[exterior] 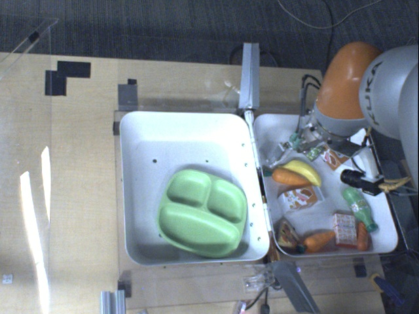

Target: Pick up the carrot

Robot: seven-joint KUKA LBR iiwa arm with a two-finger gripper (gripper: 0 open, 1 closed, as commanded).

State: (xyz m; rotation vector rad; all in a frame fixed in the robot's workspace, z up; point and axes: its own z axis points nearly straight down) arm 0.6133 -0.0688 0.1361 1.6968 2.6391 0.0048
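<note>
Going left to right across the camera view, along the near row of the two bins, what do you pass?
Green divided plate in the left bin → dark wrapped snack → carrot → small red-and-white carton → green bottle by the right bin edge.

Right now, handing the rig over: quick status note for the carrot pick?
Gripper: low over the back of the right bin, holding nothing that I can see; finger state unclear.
Carrot: lies in the right bin beside the banana, just in front of the gripper.
Left bin: holds a green tray.
Done: approach only.
Left: grasp the carrot and lift it.
</note>
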